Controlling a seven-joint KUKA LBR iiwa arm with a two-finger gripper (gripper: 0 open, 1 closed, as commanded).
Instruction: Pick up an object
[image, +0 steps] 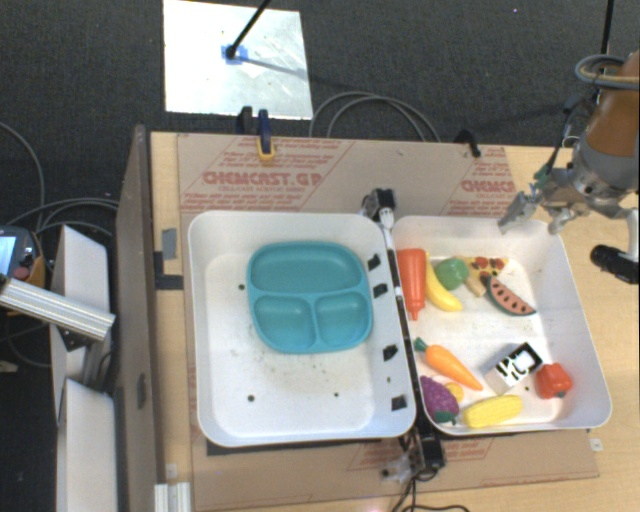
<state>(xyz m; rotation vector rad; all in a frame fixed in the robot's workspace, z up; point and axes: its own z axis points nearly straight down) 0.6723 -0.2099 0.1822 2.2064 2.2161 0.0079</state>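
The right bin (580, 330) holds several toy foods: a tall orange-red carrot (411, 282), a yellow banana (441, 292), a green piece (452, 270), a pizza slice (488, 265), a watermelon slice (508, 298), a small carrot (448, 365), purple grapes (438, 397), yellow corn (492, 410), a white and black block (517, 365) and a red piece (553, 380). My gripper (536, 214) hangs above the bin's far right corner, open, with nothing between its fingers. It is well apart from the toys.
The left bin (220, 380) carries a teal divided plate (308, 298). A row of black clips (385, 290) runs along the seam between the bins. Cables loop behind the bench, and a blue and yellow clamp (264, 135) sits at its far edge.
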